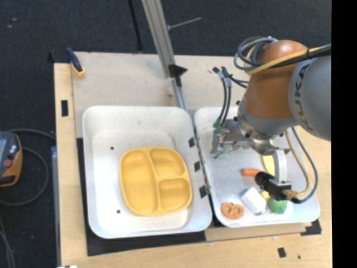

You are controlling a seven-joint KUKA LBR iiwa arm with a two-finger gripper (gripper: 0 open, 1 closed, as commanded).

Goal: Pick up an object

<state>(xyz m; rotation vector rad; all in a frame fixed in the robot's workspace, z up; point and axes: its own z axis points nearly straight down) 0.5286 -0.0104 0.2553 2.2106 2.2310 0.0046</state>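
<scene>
My gripper (pixel 219 145) hangs low over the upper left part of the right bin (pixel 228 178), close to its left wall. Nothing shows between its jaws. Along the front of that bin lie an orange pretzel-shaped toy (pixel 232 210), a white block (pixel 252 200) and a green piece (pixel 277 206). A small orange carrot-like piece (pixel 249 172) lies further back. Beside it a pale yellow item (pixel 269 162) is partly hidden under the arm. All of these sit to the right of and nearer the front than the gripper.
The left bin (pixel 103 127) holds a yellow divided plate (pixel 155 180). A slanted aluminium post (pixel 163 43) rises behind the bins. The grey and orange arm (pixel 279 88) covers the back right of the right bin. An orange and black device (pixel 9 159) sits off the bench at the left.
</scene>
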